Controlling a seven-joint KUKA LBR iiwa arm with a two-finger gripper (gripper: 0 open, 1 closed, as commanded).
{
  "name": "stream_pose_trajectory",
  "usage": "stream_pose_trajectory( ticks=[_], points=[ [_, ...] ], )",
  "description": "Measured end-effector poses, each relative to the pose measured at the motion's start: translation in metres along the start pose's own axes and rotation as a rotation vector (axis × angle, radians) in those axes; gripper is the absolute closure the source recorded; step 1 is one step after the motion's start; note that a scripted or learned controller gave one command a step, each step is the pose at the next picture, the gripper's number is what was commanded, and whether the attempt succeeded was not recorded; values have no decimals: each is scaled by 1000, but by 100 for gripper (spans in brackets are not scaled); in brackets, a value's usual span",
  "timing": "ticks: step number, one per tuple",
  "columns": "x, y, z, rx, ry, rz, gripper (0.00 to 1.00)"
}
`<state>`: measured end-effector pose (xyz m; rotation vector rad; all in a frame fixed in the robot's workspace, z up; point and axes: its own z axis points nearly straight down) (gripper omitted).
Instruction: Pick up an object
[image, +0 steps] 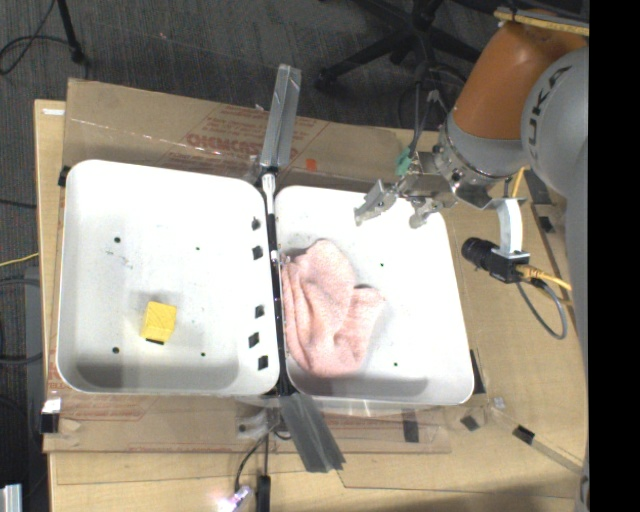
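The pink cloth lies crumpled against the left wall of the right bin, within easy reach from above, while the tool, its fingers apart and holding nothing, hangs over that bin's far edge, seemingly ready to descend.

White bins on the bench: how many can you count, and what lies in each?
2. The left bin holds a yellow block; the right bin holds a pink cloth, which may hide something.
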<state>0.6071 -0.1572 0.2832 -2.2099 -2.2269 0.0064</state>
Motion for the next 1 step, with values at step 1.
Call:
stream_pose_trajectory(
  ticks=[1],
  points=[
    [-10, 22, 182, 0, 0, -131, 0]
  ],
)
